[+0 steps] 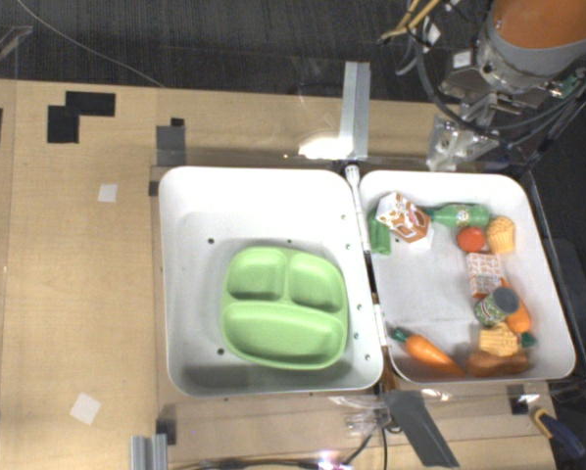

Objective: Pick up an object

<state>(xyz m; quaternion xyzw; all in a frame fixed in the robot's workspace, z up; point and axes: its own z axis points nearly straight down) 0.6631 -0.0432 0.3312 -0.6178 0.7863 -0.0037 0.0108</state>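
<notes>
My pincer (457, 148) hangs above the right bin's (546, 262) far rim, poised over the toy food; whether spread, I cannot tell.

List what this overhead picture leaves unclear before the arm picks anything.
- Gripper: a blurred tangle of metal behind the right bin; whether its fingers are open or shut is unreadable.
- Arm: cut off by the top edge.
- Items along the bin's right wall, such as the can: small, crowded and overlapping, so labels and exact shapes blur.
- Carrot: its tip is hidden by the bin's near wall.
</notes>
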